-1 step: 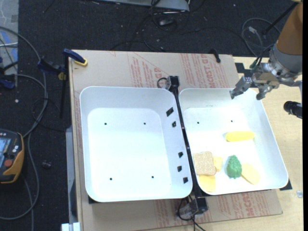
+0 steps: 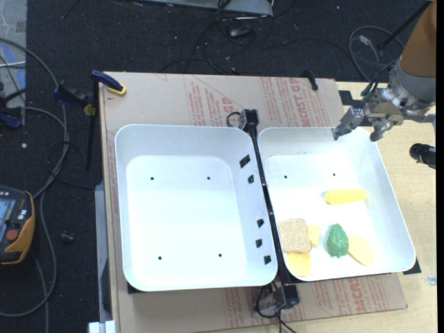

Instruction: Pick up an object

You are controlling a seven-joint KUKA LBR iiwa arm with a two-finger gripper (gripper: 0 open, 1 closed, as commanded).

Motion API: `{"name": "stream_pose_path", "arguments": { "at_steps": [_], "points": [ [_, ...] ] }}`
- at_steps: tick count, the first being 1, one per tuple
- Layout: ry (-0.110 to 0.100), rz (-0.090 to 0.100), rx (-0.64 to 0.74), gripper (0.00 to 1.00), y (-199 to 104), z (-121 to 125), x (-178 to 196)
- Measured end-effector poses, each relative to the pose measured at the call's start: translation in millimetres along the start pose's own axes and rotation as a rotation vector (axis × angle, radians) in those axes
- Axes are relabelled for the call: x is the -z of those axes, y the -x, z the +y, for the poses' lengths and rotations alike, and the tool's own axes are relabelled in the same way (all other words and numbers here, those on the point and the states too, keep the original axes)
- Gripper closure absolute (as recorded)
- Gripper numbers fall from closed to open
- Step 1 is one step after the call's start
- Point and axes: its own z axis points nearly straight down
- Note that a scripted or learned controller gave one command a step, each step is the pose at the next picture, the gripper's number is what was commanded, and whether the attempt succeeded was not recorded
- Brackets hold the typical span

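My gripper [image 2: 359,130] hangs over the far right rim of the right bin [image 2: 388,186], open, with nothing between its two fingers. Well below it in that bin lie a yellow bar [image 2: 346,197], a green lump [image 2: 337,241], a tan sponge-like square [image 2: 295,235], a yellow wedge [image 2: 361,251] and a yellow piece [image 2: 299,263] under the square. All of them rest on the bin floor, apart from the gripper.
The left bin [image 2: 139,144] sits beside the right one, joined by a black clip strip [image 2: 258,186]. Both stand on a cardboard sheet [image 2: 208,96]. A blue-yellow clamp [image 2: 111,83] grips the board's far left corner. Cables lie on the dark floor.
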Motion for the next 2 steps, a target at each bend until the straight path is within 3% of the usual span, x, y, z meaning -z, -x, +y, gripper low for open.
{"name": "stream_pose_path", "arguments": {
  "at_steps": [2],
  "points": [
    [-0.003, 0.001, 0.001, 0.0, -11.8, 4.1, -108.3]
  ]
}}
